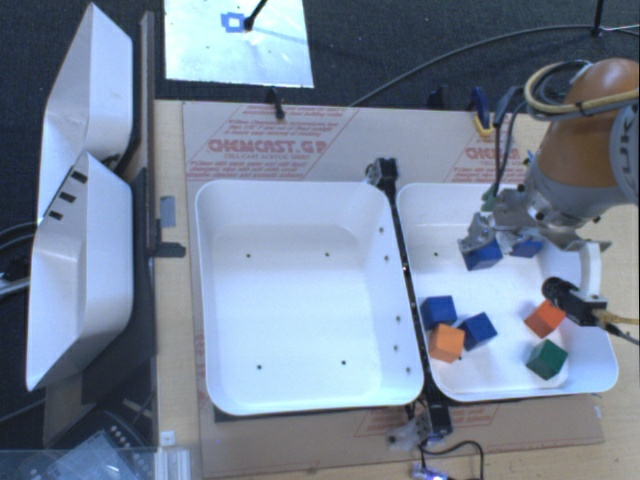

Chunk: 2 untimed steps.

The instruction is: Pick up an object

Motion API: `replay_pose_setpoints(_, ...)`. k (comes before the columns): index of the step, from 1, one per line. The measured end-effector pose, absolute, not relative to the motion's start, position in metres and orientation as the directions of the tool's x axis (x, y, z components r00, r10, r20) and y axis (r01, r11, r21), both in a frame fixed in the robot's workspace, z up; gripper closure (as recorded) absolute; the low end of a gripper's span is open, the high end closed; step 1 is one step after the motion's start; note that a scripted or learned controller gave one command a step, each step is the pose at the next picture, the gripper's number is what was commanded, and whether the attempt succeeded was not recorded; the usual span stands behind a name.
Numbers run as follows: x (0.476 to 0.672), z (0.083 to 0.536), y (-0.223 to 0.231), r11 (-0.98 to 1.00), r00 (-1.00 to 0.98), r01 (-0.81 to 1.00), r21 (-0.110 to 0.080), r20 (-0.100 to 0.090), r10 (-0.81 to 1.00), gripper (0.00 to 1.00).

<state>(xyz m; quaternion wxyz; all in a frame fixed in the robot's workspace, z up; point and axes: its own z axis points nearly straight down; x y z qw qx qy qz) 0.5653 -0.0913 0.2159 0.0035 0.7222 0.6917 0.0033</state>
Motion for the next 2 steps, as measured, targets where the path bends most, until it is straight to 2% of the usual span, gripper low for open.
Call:
replay_pose_setpoints(1, 0.648, 0.248, -0.031, 0.006, -0.006, 1.0, 0.003, 0.0, 1.0, 1.0)
replay_pose_setpoints(2, 0.652, 0.184, 0.034, 0.005, -0.005, 1.0, -0.004, 0.001, 1.0, 1.0)
